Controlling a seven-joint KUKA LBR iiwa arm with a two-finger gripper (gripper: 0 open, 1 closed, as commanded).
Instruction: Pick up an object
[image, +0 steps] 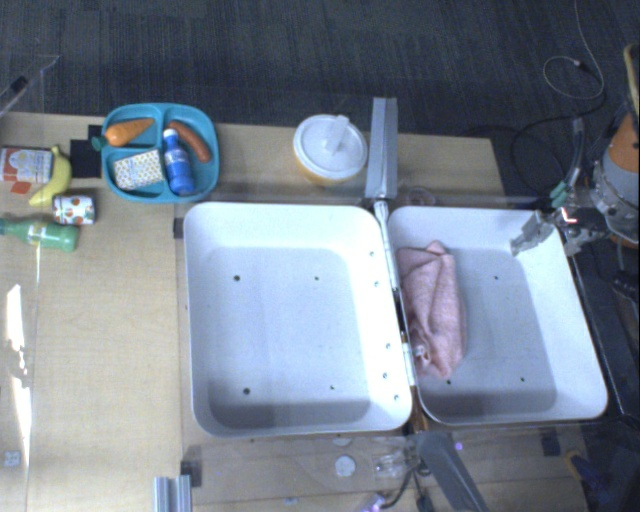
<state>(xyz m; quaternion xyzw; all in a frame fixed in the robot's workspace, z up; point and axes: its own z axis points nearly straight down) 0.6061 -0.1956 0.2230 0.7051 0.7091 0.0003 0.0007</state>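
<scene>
Presently, pink cloth (433, 305) in right bin (560, 340), jaws (530, 236) at rim, width unclear

No text, brand, number or sign can be read anywhere. The small carton (24, 166) and the printed can (73, 209) at the upper left of the frame carry coloured markings, but these are too small and blurred to make out.
</scene>
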